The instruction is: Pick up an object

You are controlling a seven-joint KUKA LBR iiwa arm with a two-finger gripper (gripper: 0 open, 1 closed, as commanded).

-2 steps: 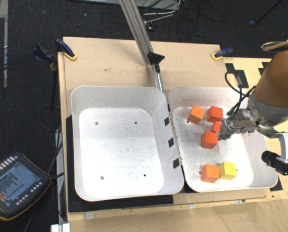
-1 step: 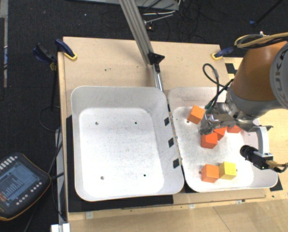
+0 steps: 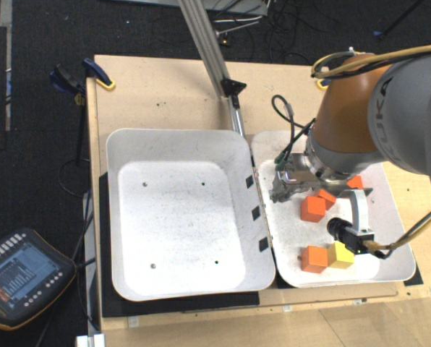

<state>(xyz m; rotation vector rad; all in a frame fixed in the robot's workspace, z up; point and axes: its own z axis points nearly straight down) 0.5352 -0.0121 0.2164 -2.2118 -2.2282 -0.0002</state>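
My tool [image 3: 282,186], grip state hidden, hangs at the right bin's [image 3: 396,270] upper left. The orange block [image 3: 313,208] beside it looks light, rigid; I'd pinch opposite flat faces.

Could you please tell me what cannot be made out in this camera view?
- Claw: its fingers are too small and dark against the right white plastic bin to read.
- Small orange block: mostly hidden behind the grey arm.
- Grey handheld controller: cut off by the left edge.

Dark floor with cables [image 3: 288,9], tan bench [image 3: 165,92], teach pendant [image 3: 20,277] lower left.
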